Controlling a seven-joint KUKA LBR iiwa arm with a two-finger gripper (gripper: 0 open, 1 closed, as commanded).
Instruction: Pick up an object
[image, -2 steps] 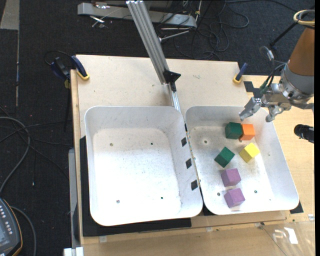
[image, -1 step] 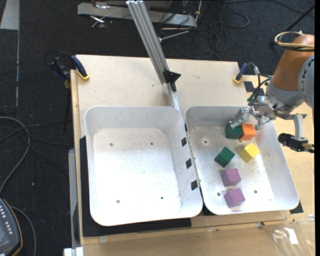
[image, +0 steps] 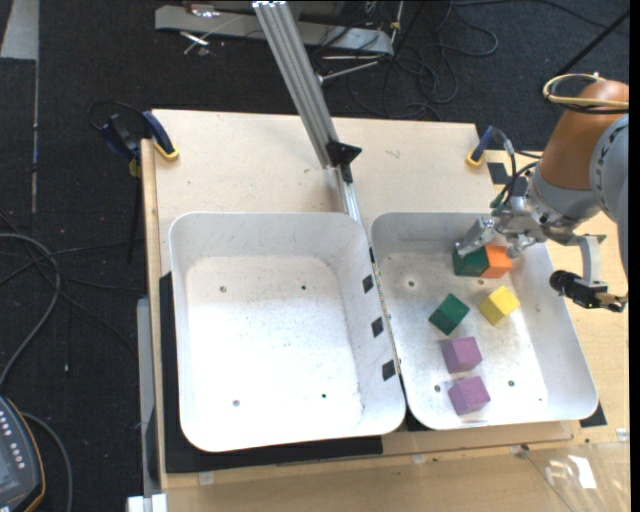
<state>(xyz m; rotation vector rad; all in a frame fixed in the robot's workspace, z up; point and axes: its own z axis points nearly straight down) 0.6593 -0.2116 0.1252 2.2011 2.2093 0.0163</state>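
In the right bin (image: 560, 350), near its far edge, the gripper (image: 487, 243) is lowered over two blocks that sit touching: a dark green block (image: 468, 262) and an orange block (image: 497, 263) just to its right. The metal fingers reach down onto the top of this pair, but whether they are spread, closed or clamped on either block cannot be told from above. The grey arm (image: 590, 170) leans in from the right, which seems to explain why it works the near-right cluster first.

Four more blocks lie loose toward the front of this bin: a second green block (image: 449, 314), a yellow block (image: 498, 305) just beside it, and two purple blocks (image: 461, 353), one in front of the other, close together. They are scattered, likely so a grasp can be tried on any of them.

The left bin (image: 190, 250) sits alongside, touching the right bin along a shared edge.

Because the green and orange blocks touch, a grasp here may catch both or nudge one away.
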